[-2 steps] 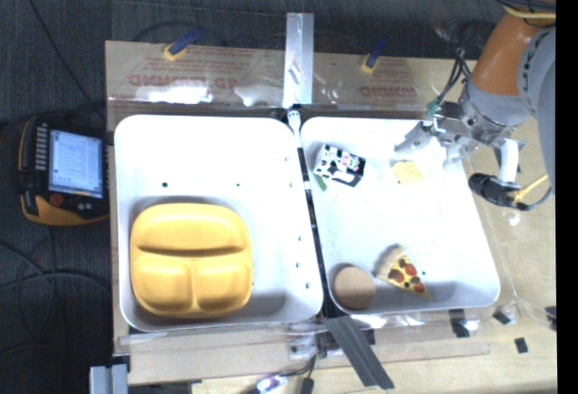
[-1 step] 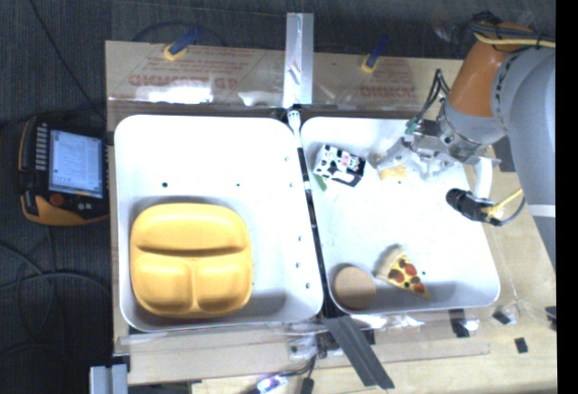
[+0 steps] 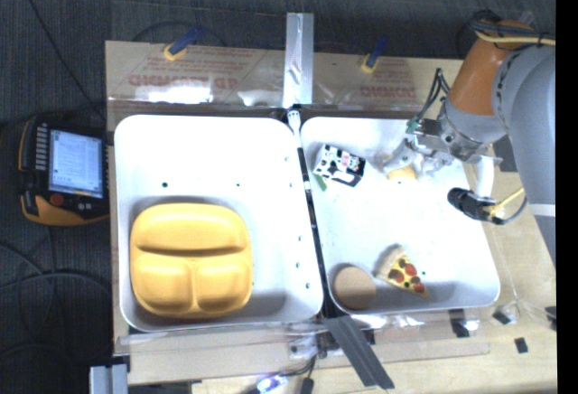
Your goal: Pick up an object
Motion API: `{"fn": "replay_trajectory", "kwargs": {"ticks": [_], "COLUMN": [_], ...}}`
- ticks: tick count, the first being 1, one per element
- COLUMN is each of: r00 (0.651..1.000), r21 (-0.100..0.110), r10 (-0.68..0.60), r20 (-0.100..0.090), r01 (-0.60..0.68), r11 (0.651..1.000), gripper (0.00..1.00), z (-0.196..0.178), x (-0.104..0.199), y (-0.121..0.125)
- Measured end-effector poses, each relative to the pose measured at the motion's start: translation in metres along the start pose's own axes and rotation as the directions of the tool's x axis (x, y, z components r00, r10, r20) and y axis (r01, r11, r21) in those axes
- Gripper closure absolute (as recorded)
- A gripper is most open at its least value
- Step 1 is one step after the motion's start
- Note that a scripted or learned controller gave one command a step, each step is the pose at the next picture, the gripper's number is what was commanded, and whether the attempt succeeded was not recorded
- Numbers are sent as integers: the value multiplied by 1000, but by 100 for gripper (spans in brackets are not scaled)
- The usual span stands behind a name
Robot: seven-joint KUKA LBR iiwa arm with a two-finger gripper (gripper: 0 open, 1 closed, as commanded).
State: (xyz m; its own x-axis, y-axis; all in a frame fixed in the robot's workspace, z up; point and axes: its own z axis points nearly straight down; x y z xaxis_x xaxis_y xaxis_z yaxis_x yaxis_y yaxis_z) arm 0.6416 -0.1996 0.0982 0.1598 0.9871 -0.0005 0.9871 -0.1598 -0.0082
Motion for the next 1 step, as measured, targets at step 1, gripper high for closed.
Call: {"fn": "replay_trajectory", "kwargs": {"ticks": [1], "r00": [1000], "r21": [-4], "r10": [-30], "r20": [0], "r01": [30], "r11": [1000], "gripper": [100], "z": [-98], "x": [40], "y": [-9]}}
